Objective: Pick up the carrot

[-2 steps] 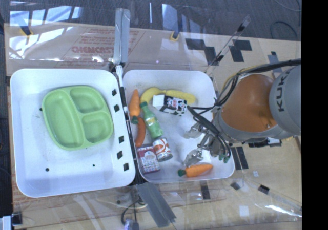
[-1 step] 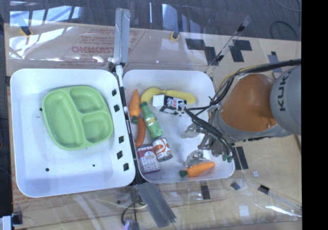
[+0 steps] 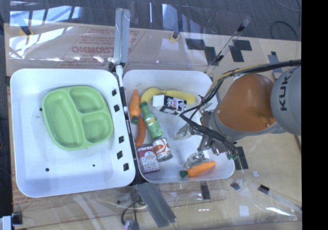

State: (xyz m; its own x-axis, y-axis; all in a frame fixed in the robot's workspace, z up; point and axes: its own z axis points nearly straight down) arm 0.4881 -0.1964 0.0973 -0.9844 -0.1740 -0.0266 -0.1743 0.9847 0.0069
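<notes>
A small carrot with a green top lies near the front wall of the right bin, pointing right. My gripper hangs low over that bin's right half and is open. Its nearer fingertip is right above the carrot's left end, while the other fingertip is further back over bare bin floor. Nothing sits between the fingers. Two more orange carrot-like pieces, one behind the other, lie along the bin's left wall.
In the right bin there are also a green bottle, a banana, a corn cob, a dark packet and two small cans. The left bin holds a green divided plate.
</notes>
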